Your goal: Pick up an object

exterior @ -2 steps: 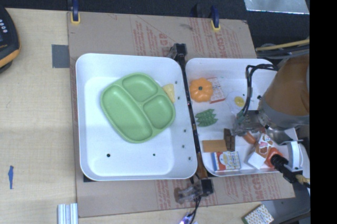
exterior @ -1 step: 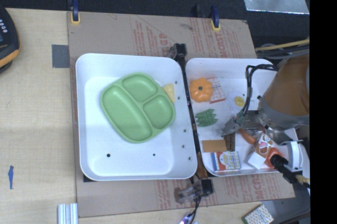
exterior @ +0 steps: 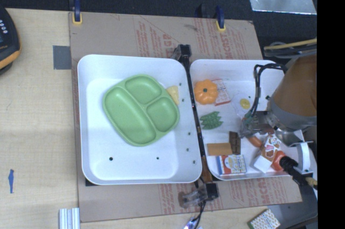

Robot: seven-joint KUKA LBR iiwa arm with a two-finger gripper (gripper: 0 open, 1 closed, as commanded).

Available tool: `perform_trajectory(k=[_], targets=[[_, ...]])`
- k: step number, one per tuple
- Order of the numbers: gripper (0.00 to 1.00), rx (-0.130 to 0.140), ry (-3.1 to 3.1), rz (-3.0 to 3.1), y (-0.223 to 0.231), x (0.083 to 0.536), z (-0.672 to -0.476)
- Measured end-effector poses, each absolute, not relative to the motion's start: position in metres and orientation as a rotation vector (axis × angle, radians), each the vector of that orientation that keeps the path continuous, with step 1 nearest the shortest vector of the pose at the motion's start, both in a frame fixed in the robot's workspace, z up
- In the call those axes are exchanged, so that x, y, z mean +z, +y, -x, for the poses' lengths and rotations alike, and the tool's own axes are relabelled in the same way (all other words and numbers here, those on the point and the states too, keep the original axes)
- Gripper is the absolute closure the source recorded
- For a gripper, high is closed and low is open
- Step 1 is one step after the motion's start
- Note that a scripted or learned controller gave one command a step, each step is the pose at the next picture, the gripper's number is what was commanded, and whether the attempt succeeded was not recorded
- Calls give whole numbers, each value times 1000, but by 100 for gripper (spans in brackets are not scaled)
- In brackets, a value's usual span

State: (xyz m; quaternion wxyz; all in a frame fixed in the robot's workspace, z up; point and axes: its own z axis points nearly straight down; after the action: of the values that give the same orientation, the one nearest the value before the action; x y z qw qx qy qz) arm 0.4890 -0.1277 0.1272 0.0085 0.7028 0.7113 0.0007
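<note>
My gripper (exterior: 251,129) hangs low over the right side of the right bin (exterior: 226,65), below the arm's orange band (exterior: 297,85). Just beneath and beside it lie an orange-red piece (exterior: 255,141) and a white and red packet (exterior: 271,148). Left of it stands a dark brown block (exterior: 234,141) next to a tan block (exterior: 217,149). An orange pumpkin (exterior: 205,91), a red and white packet (exterior: 221,92), a green leafy piece (exterior: 211,120) and a small yellow piece (exterior: 245,103) lie further back. I see nothing held in the gripper.
The left bin (exterior: 91,163) holds a green divided plate (exterior: 141,109) with a pale yellow piece (exterior: 172,94) at its right edge. A small printed box (exterior: 235,164) lies at the right bin's front. A black cable (exterior: 257,82) loops by the arm.
</note>
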Motion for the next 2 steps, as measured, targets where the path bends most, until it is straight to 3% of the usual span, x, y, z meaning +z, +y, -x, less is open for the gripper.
perform_trajectory(k=[1, 2], targets=[[0, 3, 2223, -2195, -128, 127, -489], [0, 0, 2218, -2210, -126, 95, -504]])
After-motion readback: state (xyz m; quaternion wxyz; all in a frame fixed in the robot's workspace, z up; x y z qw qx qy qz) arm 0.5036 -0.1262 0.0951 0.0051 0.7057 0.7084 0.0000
